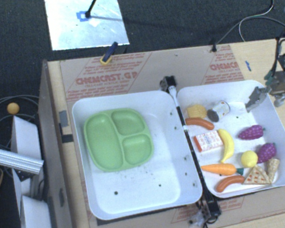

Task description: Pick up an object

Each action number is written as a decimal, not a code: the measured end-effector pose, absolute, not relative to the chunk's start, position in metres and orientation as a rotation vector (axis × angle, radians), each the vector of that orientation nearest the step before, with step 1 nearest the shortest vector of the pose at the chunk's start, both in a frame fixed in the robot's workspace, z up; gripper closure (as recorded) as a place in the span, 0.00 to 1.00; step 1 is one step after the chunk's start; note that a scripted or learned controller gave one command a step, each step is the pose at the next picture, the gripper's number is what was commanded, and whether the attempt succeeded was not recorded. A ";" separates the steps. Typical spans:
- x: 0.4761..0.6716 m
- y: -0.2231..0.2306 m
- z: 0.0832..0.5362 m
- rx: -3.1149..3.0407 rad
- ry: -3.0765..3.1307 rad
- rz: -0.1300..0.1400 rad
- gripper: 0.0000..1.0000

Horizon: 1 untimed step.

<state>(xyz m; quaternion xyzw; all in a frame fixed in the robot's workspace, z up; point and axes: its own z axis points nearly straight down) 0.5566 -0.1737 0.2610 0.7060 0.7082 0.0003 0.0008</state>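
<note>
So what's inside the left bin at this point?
The left bin holds a green divided plate with three compartments, nothing on it, plus dark specks on the bin floor. Whatever lies beneath the plate is covered.

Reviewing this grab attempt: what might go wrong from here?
Crowding: the banana, carton and carrot lie packed together, so a descent may nudge neighbours or pinch two. The gripper hangs near the right bin's far rim; a low approach might clip it. Round grapes may slip out.

Grey metal fingers (256, 97), grey wrist.
</note>
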 end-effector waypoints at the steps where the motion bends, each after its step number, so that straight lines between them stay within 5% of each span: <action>1: 0.522 -0.142 0.114 2.222 2.225 -0.002 0.00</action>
